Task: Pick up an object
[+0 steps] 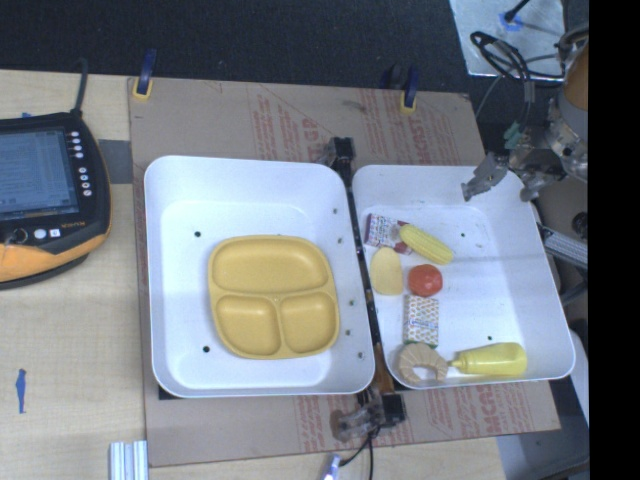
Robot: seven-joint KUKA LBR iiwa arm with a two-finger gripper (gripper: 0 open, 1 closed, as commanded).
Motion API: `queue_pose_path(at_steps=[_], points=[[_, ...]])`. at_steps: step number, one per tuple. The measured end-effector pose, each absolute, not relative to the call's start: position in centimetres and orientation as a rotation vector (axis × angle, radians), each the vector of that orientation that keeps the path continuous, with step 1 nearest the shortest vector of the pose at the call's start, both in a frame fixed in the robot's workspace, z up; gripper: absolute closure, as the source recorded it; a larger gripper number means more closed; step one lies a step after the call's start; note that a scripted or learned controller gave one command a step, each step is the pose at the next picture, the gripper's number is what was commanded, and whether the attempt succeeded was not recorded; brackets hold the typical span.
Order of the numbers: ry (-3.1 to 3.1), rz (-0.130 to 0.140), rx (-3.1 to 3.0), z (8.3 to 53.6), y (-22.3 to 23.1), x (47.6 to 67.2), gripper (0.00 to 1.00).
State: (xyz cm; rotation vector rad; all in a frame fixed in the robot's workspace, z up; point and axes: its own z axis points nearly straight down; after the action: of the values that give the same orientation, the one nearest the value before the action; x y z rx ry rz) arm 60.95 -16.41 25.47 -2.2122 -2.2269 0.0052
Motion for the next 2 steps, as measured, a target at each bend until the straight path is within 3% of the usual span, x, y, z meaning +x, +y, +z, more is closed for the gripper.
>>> queue_pose_path(at_steps=[1,2], points=[[-2.228,0.007,-2.210,16.8,-11.5,61.1,0.00],[-2.231,0.000,-2.215,9.6,-10.5,63.0,0.00]])
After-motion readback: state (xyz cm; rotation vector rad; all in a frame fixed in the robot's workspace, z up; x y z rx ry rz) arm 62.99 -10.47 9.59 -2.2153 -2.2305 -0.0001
